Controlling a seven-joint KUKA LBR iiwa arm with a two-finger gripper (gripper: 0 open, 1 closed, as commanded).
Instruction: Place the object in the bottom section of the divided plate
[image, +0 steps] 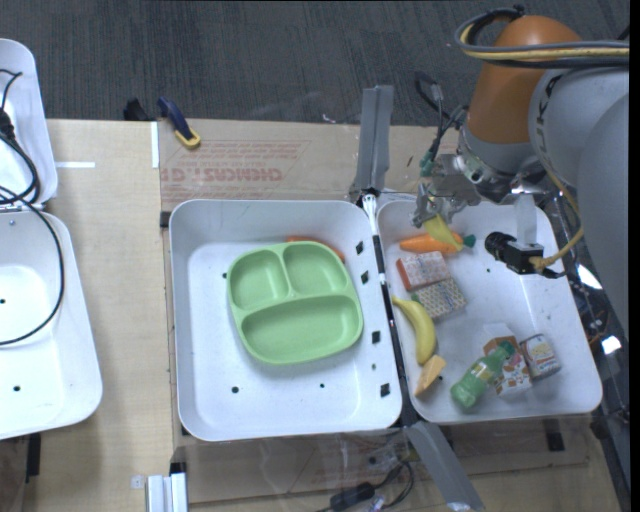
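Arm: the grey arm (590, 130) with its orange band is reaching in from the right, over the far end of the right bin (520, 300).
Gripper: the gripper (437, 212) is hanging over the far left corner of the right bin, just beyond the carrot. Whether it is spread or pressed together cannot be told from this view.
Carrot: the carrot (428, 243) is lying flat in the right bin, right beside the gripper, with a yellow-green piece (462, 240) touching its right end.
Divided plate: the green divided plate (295, 303) is sitting flat in the middle of the left bin (205, 385), well apart from the carrot, across the wall between the 2 bins.
Bottom section: the bottom section (300, 328) is the widest of the plate's 3 compartments and is facing the near edge of the bench. The 2 smaller ones are lying side by side beyond it.
Boxes: a red-and-white box (421, 268) and a patterned box (441, 297) are lying close together, just nearer than the carrot.
Banana: the banana (420, 325) is lying along the right bin's left wall, with a pale yellow piece (430, 375) just past its near end.
Bottle: a green bottle (473, 383) is lying tilted by the near wall, with 2 small cartons (513, 370) and (541, 354) just beside it.
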